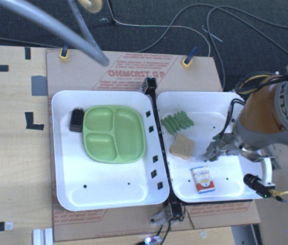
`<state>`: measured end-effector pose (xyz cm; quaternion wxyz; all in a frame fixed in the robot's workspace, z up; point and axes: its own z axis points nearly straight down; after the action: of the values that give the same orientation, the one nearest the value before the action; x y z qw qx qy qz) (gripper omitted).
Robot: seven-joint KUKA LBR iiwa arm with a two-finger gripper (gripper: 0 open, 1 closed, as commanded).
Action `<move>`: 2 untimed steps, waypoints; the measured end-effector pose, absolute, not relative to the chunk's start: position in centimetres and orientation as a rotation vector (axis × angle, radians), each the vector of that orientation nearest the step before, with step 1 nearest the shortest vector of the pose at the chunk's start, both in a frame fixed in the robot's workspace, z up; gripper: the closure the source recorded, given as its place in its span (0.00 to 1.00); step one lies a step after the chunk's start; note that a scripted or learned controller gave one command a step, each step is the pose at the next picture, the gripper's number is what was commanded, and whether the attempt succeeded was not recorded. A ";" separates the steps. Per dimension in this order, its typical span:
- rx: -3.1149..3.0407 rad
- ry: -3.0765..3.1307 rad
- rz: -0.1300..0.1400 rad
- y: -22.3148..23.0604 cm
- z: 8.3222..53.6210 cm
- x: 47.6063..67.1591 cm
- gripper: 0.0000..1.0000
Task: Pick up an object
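In the right bin (205, 98) lie a green ridged piece (177, 121), a tan sponge-like block (182, 146) and a small red and white box (203, 179). My gripper (213, 152) hangs low in this bin, just right of the tan block and above the small box. Its fingers are dark and small against the bin floor, and nothing shows between them. The left bin (67, 180) holds a green divided plate (114, 133) and a black block (77, 120) at the plate's left.
The arm's grey body and orange band (263, 114) cover the right bin's right side. A black clip divider (154, 137) runs between the bins. Cables (194, 19) lie on the dark floor behind the bench. A grey pole (42, 17) crosses the upper left.
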<state>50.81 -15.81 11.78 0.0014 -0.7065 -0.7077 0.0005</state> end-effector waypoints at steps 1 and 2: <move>-2.221 -2.223 0.000 -15.8 16.4 50.8 1.00; -2.220 -2.224 0.000 -15.4 20.6 51.0 1.00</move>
<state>50.96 -15.43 20.58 -0.0006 -0.7065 -0.7077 -0.0002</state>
